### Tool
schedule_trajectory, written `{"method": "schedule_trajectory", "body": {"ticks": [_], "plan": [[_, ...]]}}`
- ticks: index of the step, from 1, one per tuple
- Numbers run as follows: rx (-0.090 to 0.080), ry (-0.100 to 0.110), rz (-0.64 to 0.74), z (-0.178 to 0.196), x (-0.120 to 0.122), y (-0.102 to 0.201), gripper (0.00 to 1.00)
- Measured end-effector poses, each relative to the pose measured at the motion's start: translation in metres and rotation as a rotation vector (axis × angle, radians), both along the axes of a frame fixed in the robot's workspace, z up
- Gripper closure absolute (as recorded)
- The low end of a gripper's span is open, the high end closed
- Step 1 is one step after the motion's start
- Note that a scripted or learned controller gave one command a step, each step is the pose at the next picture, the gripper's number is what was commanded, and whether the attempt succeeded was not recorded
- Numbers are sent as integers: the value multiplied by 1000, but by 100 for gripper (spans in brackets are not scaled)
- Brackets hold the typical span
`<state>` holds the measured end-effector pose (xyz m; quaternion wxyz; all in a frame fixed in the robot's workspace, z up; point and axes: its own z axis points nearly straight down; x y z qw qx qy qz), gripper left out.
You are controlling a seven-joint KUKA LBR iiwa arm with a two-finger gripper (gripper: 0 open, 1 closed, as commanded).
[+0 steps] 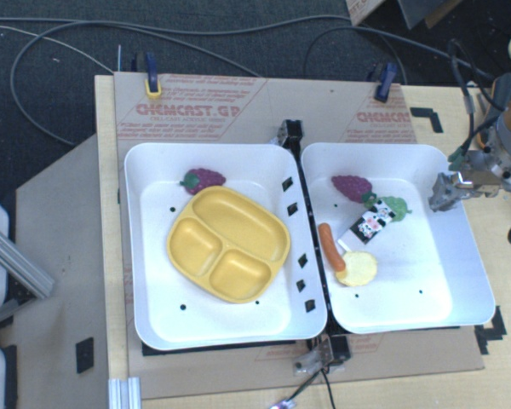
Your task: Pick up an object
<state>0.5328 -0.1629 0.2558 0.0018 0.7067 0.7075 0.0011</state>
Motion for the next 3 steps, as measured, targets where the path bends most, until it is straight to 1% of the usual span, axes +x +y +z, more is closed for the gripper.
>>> {"method": "schedule_trajectory", "body": {"ticks": [1,2,3], "plan": [[4,8,4,-15,-11,53,100],[5,8,5,-22,-24,113,100],[4,7,5,-15,-34,167,100]]}}
